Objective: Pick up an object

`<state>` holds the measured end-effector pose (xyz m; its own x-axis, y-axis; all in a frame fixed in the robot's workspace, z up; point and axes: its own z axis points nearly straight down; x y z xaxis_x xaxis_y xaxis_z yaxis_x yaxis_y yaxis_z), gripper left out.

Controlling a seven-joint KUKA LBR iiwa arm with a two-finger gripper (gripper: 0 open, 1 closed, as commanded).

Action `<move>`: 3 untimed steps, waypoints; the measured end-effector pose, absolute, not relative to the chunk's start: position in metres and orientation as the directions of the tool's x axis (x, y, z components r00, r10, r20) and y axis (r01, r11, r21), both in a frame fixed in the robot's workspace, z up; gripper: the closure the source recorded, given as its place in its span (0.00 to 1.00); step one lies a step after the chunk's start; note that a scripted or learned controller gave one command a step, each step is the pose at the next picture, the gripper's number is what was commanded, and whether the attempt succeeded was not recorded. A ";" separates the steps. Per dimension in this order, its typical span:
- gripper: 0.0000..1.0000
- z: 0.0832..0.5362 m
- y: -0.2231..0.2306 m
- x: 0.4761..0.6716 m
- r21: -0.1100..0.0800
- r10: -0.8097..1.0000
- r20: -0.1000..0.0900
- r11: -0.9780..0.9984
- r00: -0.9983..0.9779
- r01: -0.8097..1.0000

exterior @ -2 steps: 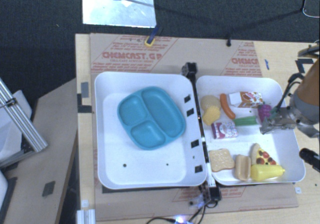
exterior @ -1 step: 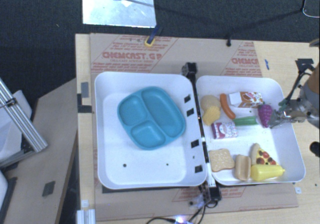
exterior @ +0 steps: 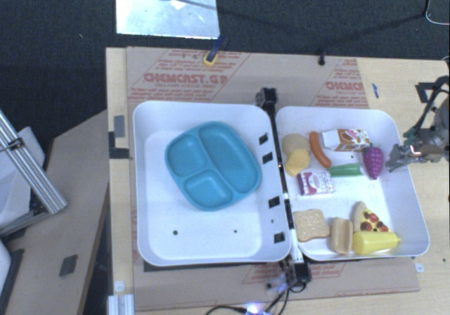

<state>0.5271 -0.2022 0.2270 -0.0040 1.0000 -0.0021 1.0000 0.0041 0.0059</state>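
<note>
Dark carpet surrounds counter [exterior: 183,71] bearing two white bins; gripper [exterior: 406,155] at right bin [exterior: 415,201] far-right rim, grip state unclear; purple toy grapes [exterior: 373,160] just beside it; likely light, stiff plastic, knobbly, prone to roll; pinch across narrow middle.

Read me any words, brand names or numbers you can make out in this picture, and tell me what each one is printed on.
"CHEMCAST GP": red print on the brown sheet under the bins, behind the left bin.
The same red print, behind the right bin: blurred, not readable.
Small carton in the right bin: orange and white graphics, text too small to read.
Small red and white packet in the right bin: printing too small to read.
</note>
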 end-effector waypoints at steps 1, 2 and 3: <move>1.00 0.234 -0.149 0.557 0.005 1.000 0.001 0.011 -0.011 1.000; 1.00 0.222 -0.106 0.594 0.004 1.000 0.000 0.010 -0.010 1.000; 1.00 0.235 -0.061 0.615 0.005 1.000 0.002 0.009 -0.009 1.000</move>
<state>0.6149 -0.0613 0.2349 -0.0093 1.0000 0.0015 0.9999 0.0093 0.0046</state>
